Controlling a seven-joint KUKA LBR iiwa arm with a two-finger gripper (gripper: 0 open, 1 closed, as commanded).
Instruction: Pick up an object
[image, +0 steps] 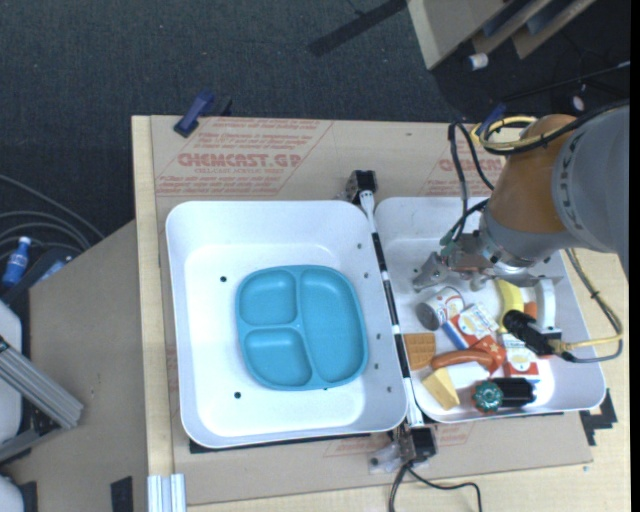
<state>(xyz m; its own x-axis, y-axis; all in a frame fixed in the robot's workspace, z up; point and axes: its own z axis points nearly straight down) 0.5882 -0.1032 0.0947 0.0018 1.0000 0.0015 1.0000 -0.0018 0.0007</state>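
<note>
Reaching in from the right, grey arm (590, 170) with orange band (525, 185) low over the right bin (400, 225); pincer (450, 268) down near that bin's upper middle, open or closed impossible to tell. Just below it, a jumble of small objects: grey oval piece (428, 316), red-and-white packet (470, 322), yellow item (510, 297), orange tool (470, 357), tan wedge (438, 388), green-capped dark cylinder (503, 395). Lying in the left bin (190, 300) on the surface (250, 150), a blue divided plate (300, 326).
</note>
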